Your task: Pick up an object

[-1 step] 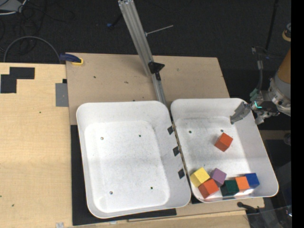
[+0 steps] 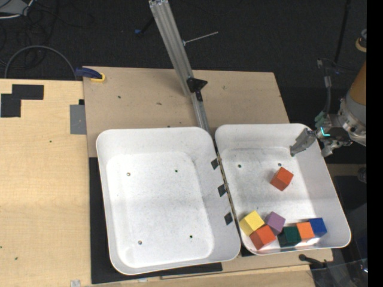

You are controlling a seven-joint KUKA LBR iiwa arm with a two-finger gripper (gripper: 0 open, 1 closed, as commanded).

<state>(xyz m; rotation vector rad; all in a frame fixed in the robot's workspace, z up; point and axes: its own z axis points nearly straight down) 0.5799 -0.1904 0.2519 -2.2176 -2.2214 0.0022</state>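
Clustered blocks (image 2: 284, 229) are lying well below the gripper (image 2: 304, 142) — it's hovering empty, fingers apart I'd judge, approaching; next, descending onto the nearby red cube (image 2: 281, 178).

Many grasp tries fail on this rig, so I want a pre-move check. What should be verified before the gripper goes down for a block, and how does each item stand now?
1. Gripper over the right bin: ok, at its upper right rim.
2. Nothing held between the fingers: ok.
3. Fingers open enough for a block: cannot tell.
4. An isolated target: ok, the red block lies alone mid-bin.
5. Gripper directly above the red block: not ok, it is off toward the rim.
6. Other blocks easy to grasp: not ok, the cluster of blocks crowds the near rim.
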